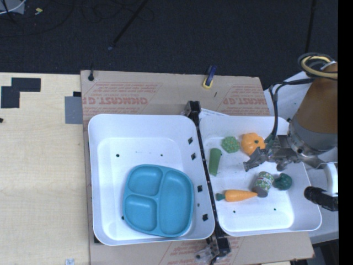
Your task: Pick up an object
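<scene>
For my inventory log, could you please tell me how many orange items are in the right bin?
2: an orange pepper near the bin's top centre, beside the hand, and a carrot lying lower down. The arm may hide others.

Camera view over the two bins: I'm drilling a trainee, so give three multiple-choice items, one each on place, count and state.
1. The blue divided plastic plate lies in: A the left white bin, B the right white bin, C the bench.
2. Compartments in the plate: A two, B three, C five.
3. The orange toy carrot is: A lying flat, B upright, C on the plate.

A: the plate sits in the left bin.
B: three hollows show.
A: the carrot lies flat on the right bin floor, below the gripper.
</scene>
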You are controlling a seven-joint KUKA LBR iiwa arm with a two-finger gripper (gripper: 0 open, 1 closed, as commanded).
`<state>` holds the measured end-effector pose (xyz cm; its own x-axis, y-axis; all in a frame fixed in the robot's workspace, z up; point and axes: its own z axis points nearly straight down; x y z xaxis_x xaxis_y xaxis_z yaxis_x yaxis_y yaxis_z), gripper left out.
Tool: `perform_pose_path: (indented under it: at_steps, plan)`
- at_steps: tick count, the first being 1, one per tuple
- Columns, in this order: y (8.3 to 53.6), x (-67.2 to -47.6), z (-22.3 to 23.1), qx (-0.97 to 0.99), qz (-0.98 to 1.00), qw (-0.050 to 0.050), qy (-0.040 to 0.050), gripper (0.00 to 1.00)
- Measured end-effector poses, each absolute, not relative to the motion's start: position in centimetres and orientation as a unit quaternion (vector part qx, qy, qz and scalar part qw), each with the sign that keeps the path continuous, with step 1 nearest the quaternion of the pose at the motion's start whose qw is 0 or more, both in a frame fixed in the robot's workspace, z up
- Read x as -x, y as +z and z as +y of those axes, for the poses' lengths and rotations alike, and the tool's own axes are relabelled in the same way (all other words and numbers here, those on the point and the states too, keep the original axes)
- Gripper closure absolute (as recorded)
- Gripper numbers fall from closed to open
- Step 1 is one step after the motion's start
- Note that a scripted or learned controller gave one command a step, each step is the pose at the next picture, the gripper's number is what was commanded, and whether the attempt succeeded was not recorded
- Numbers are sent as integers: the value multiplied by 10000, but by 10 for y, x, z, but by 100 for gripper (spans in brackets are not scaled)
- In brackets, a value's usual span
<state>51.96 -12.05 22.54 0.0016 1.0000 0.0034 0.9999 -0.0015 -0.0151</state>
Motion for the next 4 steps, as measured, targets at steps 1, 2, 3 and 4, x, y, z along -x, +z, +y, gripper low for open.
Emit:
perform_pose_path:
  at_steps: [1, 2, 3, 4]
  plan:
    - [230, -522, -121, 7071, -7071, 23, 11, 0]
    - [170, -519, -120, 7072, -7070, 33, 18, 0]
    - [114, -520, -127, 7067, -7075, -52, -24, 0]
    - [108, -519, -126, 7079, -7064, -4, -7, 0]
